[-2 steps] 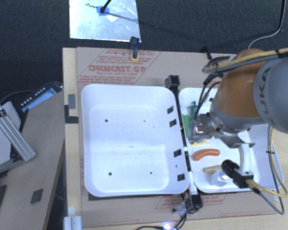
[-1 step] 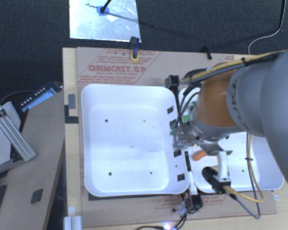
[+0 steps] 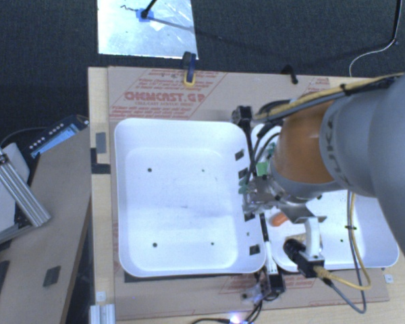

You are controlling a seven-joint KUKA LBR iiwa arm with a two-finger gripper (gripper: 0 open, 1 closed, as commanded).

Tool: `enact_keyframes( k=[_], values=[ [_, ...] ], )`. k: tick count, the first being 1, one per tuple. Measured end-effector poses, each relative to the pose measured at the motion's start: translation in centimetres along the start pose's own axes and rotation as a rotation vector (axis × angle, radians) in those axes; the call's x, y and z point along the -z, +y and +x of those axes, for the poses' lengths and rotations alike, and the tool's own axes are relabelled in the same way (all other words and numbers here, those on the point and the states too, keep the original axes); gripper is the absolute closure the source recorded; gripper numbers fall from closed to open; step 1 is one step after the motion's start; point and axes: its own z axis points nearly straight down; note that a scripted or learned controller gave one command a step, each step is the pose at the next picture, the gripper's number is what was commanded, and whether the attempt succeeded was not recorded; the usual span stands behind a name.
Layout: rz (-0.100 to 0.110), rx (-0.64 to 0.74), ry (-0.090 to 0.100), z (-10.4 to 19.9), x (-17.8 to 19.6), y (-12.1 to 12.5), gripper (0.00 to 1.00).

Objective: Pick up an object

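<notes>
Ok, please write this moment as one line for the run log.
arm: over right bin | gripper: low in right bin | orange object: beside gripper, grasp unconfirmed | left bin: untouched

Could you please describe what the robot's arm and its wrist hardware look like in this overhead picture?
The arm is a thick, rounded grey cylinder with a glossy orange band above the wrist. Black cables loop around the wrist, beside a small green part. A yellow cable runs down to a black connector, next to a white bracket. The hand is hidden beneath the wrist.
</notes>
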Motion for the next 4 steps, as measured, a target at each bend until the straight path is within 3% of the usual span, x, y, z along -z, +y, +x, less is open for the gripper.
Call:
enact_keyframes(
  k=[1,2,3,4],
  values=[
    [-0.014,0.005,0.002,4.0,14.0,3.3,1.0],
    [-0.019,0.001,0.004,2.3,30.0,0.0,1.0],
    [0.005,0.011,0.0,14.5,20.7,0.0,1.0],
    [-0.001,0.002,0.001,18.2,6.7,4.6,1.0]
  ],
)
